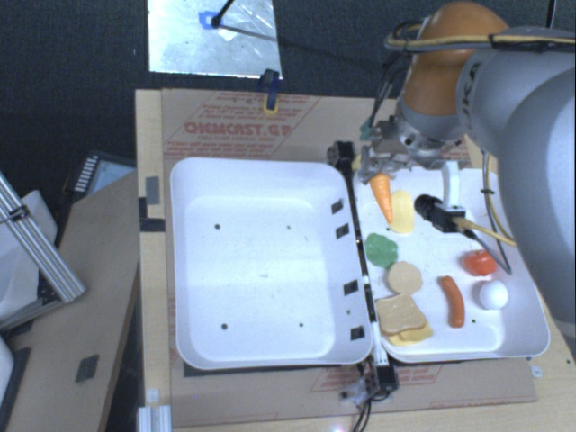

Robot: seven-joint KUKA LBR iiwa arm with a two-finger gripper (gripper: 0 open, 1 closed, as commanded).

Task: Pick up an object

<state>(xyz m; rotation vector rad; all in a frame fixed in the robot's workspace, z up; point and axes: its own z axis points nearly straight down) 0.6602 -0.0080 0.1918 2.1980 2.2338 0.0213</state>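
Right bin [526, 336], contents: 1 carrot [382, 194] at its far end, pale yellow block [402, 212] just beside the carrot, green piece [381, 248] nearer the camera, then round tan piece [404, 278], sandwich [403, 317], sausage [453, 300], tomato [480, 262] and white egg [492, 294]; left bin [261, 259] lies alongside. Gripper [387, 167]: poised directly over the carrot's thick end, finger spread impossible to tell, nothing visibly between them. Task status: judged at the reach-and-descend step, with 0 items lifted; closing on the carrot and raising it remain.
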